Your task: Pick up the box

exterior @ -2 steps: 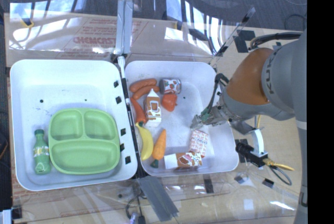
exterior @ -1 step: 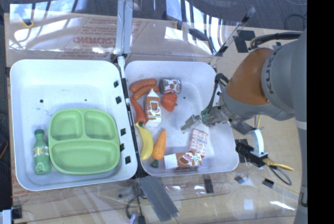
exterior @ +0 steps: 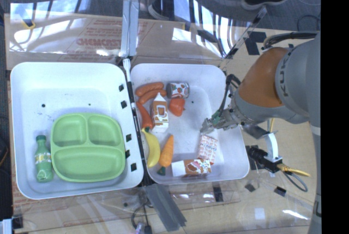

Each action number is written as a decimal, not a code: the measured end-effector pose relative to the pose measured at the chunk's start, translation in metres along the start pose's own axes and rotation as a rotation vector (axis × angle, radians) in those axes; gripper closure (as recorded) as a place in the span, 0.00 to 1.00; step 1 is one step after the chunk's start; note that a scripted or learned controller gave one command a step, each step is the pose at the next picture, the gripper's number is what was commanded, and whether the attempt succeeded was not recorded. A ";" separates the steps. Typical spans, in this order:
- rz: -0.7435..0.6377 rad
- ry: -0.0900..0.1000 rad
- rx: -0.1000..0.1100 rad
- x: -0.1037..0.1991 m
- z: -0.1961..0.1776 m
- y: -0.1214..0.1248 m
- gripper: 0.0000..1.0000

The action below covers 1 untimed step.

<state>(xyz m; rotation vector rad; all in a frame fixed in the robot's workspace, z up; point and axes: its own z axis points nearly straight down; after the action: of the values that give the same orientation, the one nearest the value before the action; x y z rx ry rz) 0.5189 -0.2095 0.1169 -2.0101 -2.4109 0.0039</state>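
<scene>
- My claw (exterior: 210,125) sits over the right bin (exterior: 235,170), at about 3 o'clock of it, near the right wall.
- Can't tell the claw's state from this angle.
- My arm (exterior: 283,88) comes in from 3 o'clock, orange band above the wrist.
- Box (exterior: 208,149): small carton with red-and-white print, lying flat on the right bin floor at roughly 5 o'clock, just beside my claw on its 6 o'clock side. Contact between claw and box: can't tell.
- Second carton (exterior: 191,167) with brown-and-white print lies along the bin's 6 o'clock wall, touching or nearly touching the box's lower end.
- Centre of the right bin: milk-style carton (exterior: 160,112), red tomato-like piece (exterior: 177,107) beside it at 3 o'clock, small can (exterior: 178,89) at 12 o'clock of that.
- Sausages (exterior: 148,91) lie at 10 o'clock of the bin.
- Banana (exterior: 152,147) and carrot (exterior: 167,150) lie side by side at 7 o'clock.
- Left bin (exterior: 32,80): green divided plate (exterior: 88,147) in the middle, green bottle (exterior: 43,159) at its 9 o'clock, lying against the left wall.
- Both bins rest side by side on the table (exterior: 65,31).
</scene>
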 end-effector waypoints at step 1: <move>-0.004 -0.001 -0.004 0.058 -0.118 -0.020 1.00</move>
<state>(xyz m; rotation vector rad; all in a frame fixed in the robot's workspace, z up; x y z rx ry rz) 0.4896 -0.1560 0.2347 -2.0075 -2.4171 -0.0004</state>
